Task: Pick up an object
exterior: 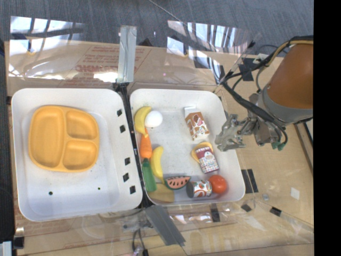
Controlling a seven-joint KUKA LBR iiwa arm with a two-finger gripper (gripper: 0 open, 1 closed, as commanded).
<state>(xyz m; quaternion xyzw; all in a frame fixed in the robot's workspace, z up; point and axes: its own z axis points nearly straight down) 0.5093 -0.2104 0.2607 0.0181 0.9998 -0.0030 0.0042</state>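
My gripper [228,137] hangs at the right rim of the right bin [176,97], just outside it, with nothing seen between its fingers. Inside that bin lie toy foods: a small carton [196,124], a red-labelled can [206,159], a tomato [218,184], another can lying on its side [199,189], a watermelon slice [177,182], two bananas [141,118] [157,162], a white egg [154,119], a carrot [146,146] and a green vegetable [148,176]. The nearest pieces to the gripper are the carton and the red-labelled can, both to its left.
The left bin [32,97] holds a yellow divided plate [64,138]. A grey divider with black clips [128,143] runs between the bins. Cables [242,71] trail from the arm [290,84] at the right, over the cardboard bench.
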